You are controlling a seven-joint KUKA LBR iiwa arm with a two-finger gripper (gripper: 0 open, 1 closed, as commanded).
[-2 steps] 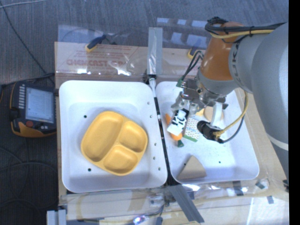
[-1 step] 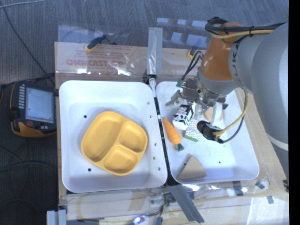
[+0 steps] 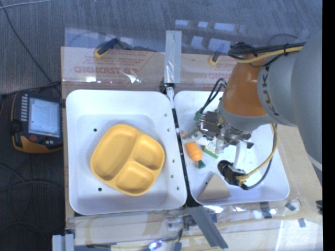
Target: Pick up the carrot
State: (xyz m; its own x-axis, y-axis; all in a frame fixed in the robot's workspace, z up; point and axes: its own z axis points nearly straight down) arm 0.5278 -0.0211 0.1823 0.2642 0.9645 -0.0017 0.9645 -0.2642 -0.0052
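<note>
Carrot (image 3: 194, 151) hasn't left the bin floor yet, so you're nowhere near done — the pick itself is what's left. From the overhead camera you can see it lying in the right-hand white bin (image 3: 277, 184), close to the divider wall between the two bins, orange body with a small green tip pointing down toward the front edge. It looks like it's resting flat, not lifted at all.

The jaws (image 3: 217, 143) sit just to the right of the carrot, low over the same bin, tucked under the grey-and-orange wrist. Honestly you can't tell how wide they're set — the wrist and cabling cover too much — and nothing shows between them. The carrot looks beside them, not inside the gap, though the angle makes that hard to call.

Other stuff in view: a yellow divided plate (image 3: 129, 158) in the left bin (image 3: 78, 109), a tan triangular piece (image 3: 214, 188) near the front of the right bin, and a pendant (image 3: 37, 122) off to the left on the tabletop.

My read: you need a nudge left before closing.
</note>
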